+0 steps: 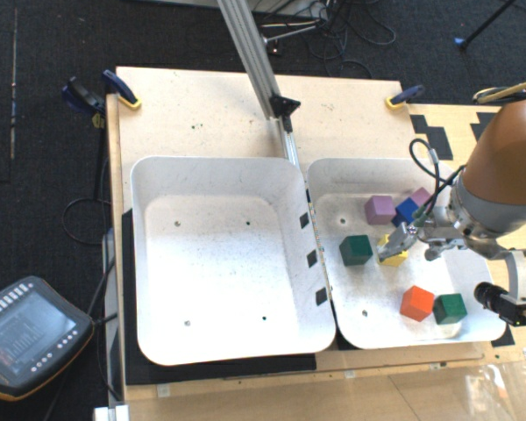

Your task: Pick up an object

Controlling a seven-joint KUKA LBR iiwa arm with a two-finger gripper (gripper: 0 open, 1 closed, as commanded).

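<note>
Low over the right bin [333, 191], the hand [394, 248] meets a yellow block [394, 256], seemingly to grasp it; grip state unclear.

A grey handheld control pendant [26, 336] lies on the dark carpet far left of and below the pincer, a slanted metal pole [250, 46] rises up-left of it, and blue-and-yellow clamps [118, 88] grip the bench's far corners.

One fixed camera, high above the bench

It looked down at a slant from roughly six o'clock, far enough to frame both white bins [219, 261]; the arm [500, 169] entered at three o'clock.
</note>
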